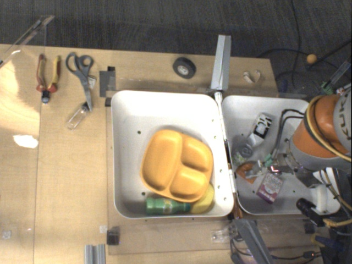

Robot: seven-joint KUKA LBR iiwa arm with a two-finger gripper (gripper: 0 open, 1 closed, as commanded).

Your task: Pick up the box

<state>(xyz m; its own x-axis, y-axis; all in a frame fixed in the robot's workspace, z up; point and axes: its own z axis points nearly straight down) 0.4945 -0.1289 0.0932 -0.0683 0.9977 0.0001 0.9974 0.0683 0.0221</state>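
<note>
two bins | gripper [273,166] low in right bin [242,110], jaw state cannot tell | box [269,187] just below jaws, near front rim | open floor above-left | yellow tray [177,164] fills left bin [126,147]

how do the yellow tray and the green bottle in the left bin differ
The yellow tray is large, rounded and divided into compartments; the green bottle is slim and much smaller. The tray sits tilted on top near the bin's middle; the bottle lies on its side by the near wall, partly tucked under the tray. Both are in the left bin.
</note>
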